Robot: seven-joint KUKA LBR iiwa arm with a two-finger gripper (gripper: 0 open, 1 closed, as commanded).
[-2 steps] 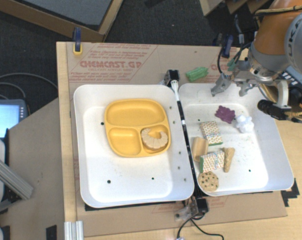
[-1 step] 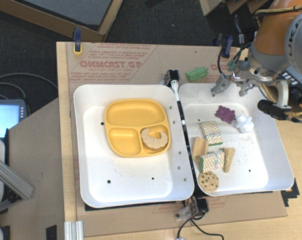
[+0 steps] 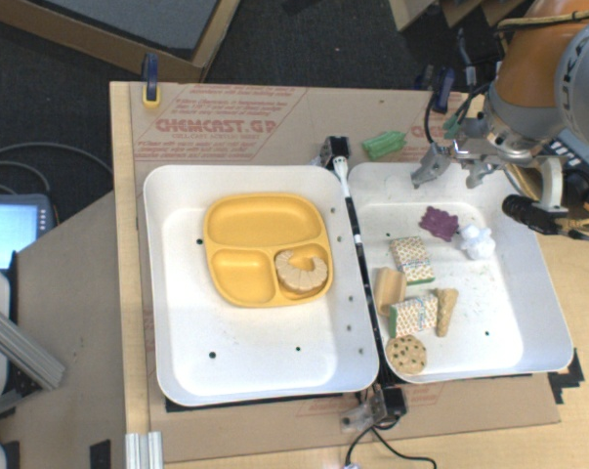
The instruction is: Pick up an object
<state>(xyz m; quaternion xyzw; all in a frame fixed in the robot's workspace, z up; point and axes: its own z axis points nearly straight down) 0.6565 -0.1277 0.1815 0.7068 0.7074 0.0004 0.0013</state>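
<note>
My gripper (image 3: 452,172) hangs over the back edge of the right bin (image 3: 528,330), fingers spread open with nothing between them. In front of it lie a purple piece (image 3: 439,223) and a white lump (image 3: 477,242). Further forward are two patterned sandwich pieces (image 3: 411,259) (image 3: 416,313), two tan sticks (image 3: 389,286) (image 3: 445,311) and a chocolate-chip cookie (image 3: 406,353). The left bin (image 3: 177,340) holds a yellow divided plate (image 3: 265,225) with a round pastry (image 3: 302,270) in its front right compartment.
A green object (image 3: 383,145) lies on the bench behind the bins, left of the gripper. A black-and-white divider (image 3: 353,233) runs between the two bins. Cables and a black part (image 3: 533,213) hang by the arm at the right.
</note>
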